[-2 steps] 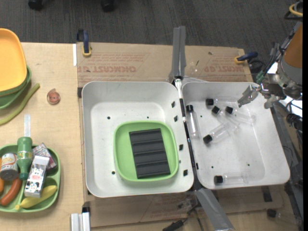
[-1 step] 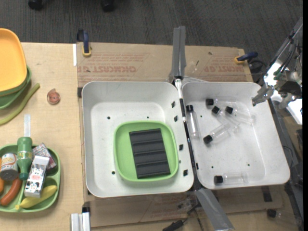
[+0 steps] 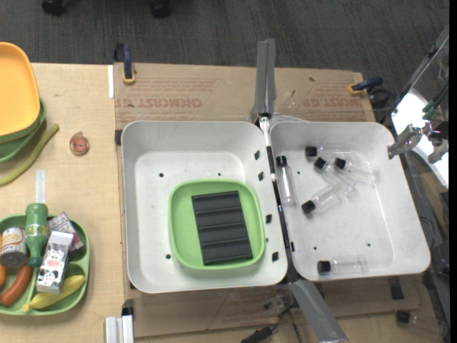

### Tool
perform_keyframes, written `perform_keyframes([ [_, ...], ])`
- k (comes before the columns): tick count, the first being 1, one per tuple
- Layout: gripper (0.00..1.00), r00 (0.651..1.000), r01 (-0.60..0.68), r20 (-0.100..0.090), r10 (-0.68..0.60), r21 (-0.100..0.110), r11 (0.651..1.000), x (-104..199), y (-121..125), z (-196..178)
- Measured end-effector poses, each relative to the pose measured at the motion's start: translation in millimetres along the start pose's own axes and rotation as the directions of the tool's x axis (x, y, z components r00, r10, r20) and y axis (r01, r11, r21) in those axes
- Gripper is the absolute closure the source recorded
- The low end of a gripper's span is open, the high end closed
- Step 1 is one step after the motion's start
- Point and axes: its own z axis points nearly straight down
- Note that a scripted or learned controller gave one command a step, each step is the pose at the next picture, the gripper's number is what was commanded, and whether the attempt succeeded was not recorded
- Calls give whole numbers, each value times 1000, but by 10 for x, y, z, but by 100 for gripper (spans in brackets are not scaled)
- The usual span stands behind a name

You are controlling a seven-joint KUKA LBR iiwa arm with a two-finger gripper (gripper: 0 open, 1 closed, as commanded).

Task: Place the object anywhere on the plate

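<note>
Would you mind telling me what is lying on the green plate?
A dark ribbed block lies on the green plate in the left bin. The plate's centre under it is hidden.

Clear, seemingly plastic tubes (image 3: pixel 330 195)

Looks like a robotics lab: two white bins (image 3: pixel 143 263) on taped cardboard (image 3: pixel 214 95), clamps (image 3: pixel 126 66), office chair wheels (image 3: pixel 53 2) upper left.

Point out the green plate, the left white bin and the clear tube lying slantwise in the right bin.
green plate (image 3: pixel 183 224): camera view, on its left rim.
left white bin (image 3: pixel 146 184): camera view, on its bare floor.
clear tube (image 3: pixel 327 198): camera view, on its middle.
</note>
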Motion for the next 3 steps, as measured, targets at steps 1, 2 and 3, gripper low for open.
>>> perform_keyframes([
  [1, 0, 996, -85, 0, 85, 1, 996, -26, -165, -444],
  [2, 0, 991, -137, 1, 137, 2, 991, 36, 189, -1013],
  [3, 0, 977, -213, 1, 213, 2, 977, 67, 616, -1477],
])
